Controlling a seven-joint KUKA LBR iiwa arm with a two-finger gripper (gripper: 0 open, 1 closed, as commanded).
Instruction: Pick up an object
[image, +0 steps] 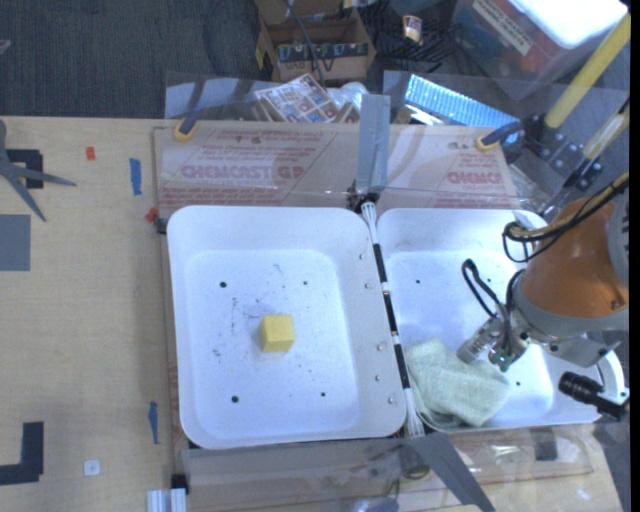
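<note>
A grey arm (585, 300) with an orange band reaches in from the right over two shallow white bins set side by side on the counter (80, 330). Its tool (497, 355) hangs low in the right bin (440, 250), at the upper right edge of a crumpled pale green cloth (455, 385) that lies in that bin's near left corner, against the wall shared with the neighbouring bin. Whether the tool touches the cloth, and whether it is open, closed or gripping anything, cannot be told from this angle. A small yellow block (278, 333) sits alone near the middle of the left bin (200, 250), well apart from the tool, on a floor flecked with dark specks. Black cable (480, 285) loops from the arm across the right bin.
</note>
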